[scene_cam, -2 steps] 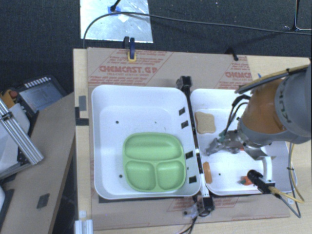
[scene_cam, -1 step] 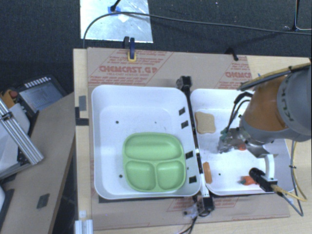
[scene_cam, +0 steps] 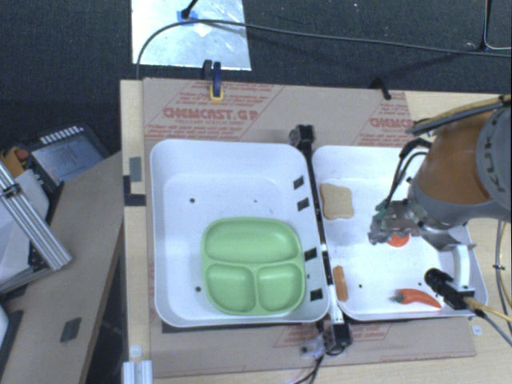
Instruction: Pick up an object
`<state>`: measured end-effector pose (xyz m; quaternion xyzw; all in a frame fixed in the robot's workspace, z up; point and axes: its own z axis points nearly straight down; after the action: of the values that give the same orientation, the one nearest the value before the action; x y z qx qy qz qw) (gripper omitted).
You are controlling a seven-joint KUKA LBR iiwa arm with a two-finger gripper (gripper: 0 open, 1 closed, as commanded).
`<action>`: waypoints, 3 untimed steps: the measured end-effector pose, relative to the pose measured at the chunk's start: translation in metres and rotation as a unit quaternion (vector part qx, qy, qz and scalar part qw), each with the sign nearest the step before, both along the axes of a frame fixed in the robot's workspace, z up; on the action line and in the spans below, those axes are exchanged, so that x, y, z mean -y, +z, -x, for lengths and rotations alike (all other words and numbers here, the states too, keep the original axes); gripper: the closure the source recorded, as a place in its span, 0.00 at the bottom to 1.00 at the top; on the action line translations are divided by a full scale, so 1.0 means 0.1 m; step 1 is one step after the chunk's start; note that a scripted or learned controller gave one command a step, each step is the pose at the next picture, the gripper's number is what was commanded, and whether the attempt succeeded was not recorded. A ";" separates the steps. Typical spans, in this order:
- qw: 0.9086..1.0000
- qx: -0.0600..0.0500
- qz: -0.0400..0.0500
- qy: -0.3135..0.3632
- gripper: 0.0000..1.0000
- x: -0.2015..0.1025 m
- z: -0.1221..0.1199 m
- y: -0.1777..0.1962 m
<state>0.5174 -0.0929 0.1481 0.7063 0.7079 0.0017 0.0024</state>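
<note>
Gripper [scene_cam: 390, 229], low over the right bin [scene_cam: 364, 160] at frame right, stood directly above a small red-orange object [scene_cam: 398, 242]; finger state could not be told. Same bin held a tan bread slice [scene_cam: 337, 201] to upper left, a sausage [scene_cam: 340, 283] at lower left and a carrot [scene_cam: 417, 298] below. Red object was mostly hidden beneath the tool, its long axis unreadable.
</note>
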 end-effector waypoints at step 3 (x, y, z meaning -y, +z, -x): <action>1.000 -0.002 -0.001 0.003 1.00 -0.45 -0.26 0.60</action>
<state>0.5435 -0.0476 0.2081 0.7038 0.7104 0.0016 0.0002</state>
